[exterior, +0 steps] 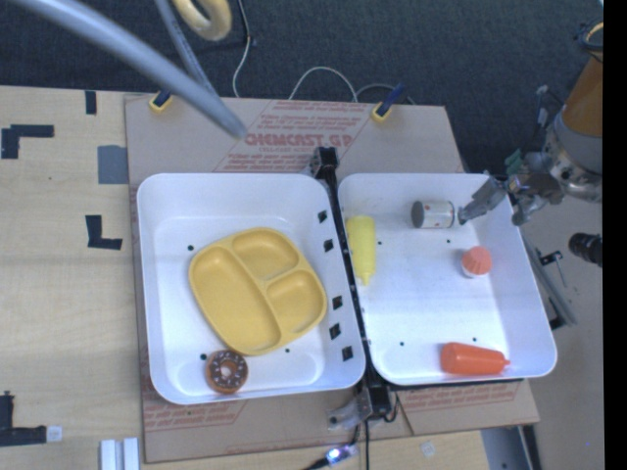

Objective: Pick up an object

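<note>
Orange carrot [473, 358], tapered, lying flat

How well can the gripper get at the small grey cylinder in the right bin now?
Probably yes. The gripper hangs at the right bin's upper right edge, beside the grey cylinder, with bare floor between them. The pink ball lies apart.

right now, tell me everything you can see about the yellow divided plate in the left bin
The yellow divided plate looks like smooth moulded plastic with rounded corners and a raised rim. Ridges split it into three compartments: one long one on its left side and two smaller ones on its right. It lies flat and right way up on the floor of the left bin, turned at a slant to the walls. A chocolate donut sits just beyond its lower edge; contact is unclear.
</note>
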Available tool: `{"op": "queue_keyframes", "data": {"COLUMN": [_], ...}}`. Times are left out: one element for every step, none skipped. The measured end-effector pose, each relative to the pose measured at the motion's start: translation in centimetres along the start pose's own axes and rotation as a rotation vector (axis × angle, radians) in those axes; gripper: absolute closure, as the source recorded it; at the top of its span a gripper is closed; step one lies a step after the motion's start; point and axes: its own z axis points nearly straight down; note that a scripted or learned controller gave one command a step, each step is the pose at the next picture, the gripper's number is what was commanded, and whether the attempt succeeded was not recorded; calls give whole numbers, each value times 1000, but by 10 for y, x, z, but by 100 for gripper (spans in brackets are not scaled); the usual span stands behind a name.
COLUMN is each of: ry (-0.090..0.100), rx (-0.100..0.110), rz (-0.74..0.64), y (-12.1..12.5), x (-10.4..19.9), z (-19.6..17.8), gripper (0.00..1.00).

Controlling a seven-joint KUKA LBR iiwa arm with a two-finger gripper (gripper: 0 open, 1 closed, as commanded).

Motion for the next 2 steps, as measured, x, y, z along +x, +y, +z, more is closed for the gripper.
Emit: {"op": "queue_keyframes", "data": {"ry": [-3, -2], "rx": [-12, -7], "rz": [-3, -4], "y": [2, 4], "x": [1, 11], "z": [-7, 47], "gripper": [0, 0]}}
